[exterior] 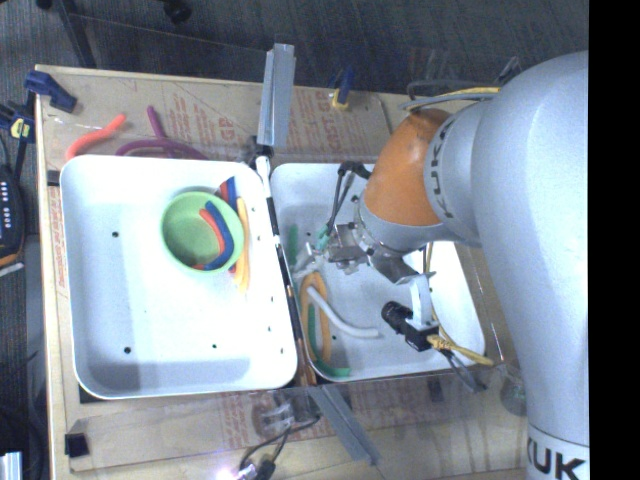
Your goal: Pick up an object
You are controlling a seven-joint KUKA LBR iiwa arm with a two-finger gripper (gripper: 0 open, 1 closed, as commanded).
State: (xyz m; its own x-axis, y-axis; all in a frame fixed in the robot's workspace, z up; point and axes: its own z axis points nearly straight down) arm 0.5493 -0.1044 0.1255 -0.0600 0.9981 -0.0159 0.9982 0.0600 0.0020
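Note:
My gripper [330, 249] hangs low over the upper left part of the right bin [460, 340], under the grey wrist and its orange band. Close to it, by the bin's left wall, lies a small green piece [293, 238]. Below the gripper are a tan curved piece [313, 286], a white bent tube [347, 324] and a green strip [322, 356] along the bin's left side. I see nothing between the gripper and these things that shows a hold.
The left bin [130, 318] holds a green bowl [195, 230] with red, blue and yellow strips [232, 230] around its right rim. Orange and purple cords [120, 138] lie on the bench behind it. The bulky arm covers the right bin's right half.

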